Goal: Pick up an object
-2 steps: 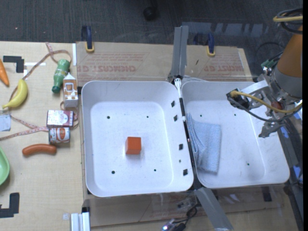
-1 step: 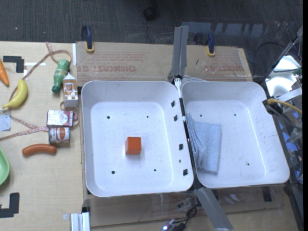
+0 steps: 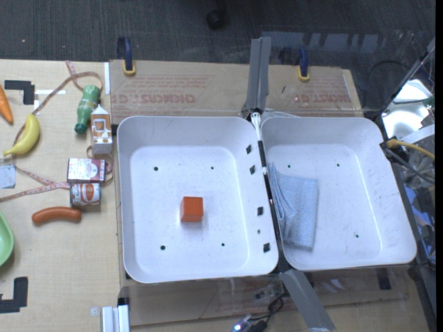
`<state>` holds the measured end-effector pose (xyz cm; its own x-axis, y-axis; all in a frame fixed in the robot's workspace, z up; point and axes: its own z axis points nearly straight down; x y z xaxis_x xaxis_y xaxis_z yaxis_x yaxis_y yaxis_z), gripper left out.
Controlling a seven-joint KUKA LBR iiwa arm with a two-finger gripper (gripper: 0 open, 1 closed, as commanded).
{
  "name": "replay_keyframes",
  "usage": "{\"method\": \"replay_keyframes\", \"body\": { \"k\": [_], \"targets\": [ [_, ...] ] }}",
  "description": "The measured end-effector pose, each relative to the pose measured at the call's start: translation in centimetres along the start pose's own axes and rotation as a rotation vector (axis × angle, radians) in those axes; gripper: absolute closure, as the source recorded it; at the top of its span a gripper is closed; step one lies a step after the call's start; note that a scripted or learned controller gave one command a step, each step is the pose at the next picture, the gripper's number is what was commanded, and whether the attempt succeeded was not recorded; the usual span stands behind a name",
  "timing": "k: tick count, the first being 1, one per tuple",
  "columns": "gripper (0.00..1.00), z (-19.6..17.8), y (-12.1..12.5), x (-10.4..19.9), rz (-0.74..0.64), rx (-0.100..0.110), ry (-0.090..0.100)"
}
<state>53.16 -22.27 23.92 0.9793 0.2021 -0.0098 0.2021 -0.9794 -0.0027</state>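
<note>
Left bin: your orange cube sits near centre.
Right bin: a grey cloth lies along its left side.
Pincer: you cannot tell its state.

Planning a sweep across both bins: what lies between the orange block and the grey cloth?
In the camera view, bare white floor, then the two bins' adjoining rims separate orange block from grey cloth.

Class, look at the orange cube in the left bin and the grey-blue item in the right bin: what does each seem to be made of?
The orange cube looks like matte painted wood or plastic: crisp edges, no gloss. The grey-blue item seems to be soft woven cloth: it lies folded, limp, with rumpled edges.
</note>
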Motion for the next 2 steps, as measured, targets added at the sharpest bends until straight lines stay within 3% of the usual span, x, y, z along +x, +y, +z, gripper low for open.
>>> {"method": "replay_keyframes", "body": {
  "k": [1, 2],
  "targets": [
    [1.0, 14.7, -5.4, 3.2, 0.001, -0.001, 0.008],
    [1.0, 3.4, -4.6, 3.5, 0.0, -0.002, 0.007]
  ]
}}
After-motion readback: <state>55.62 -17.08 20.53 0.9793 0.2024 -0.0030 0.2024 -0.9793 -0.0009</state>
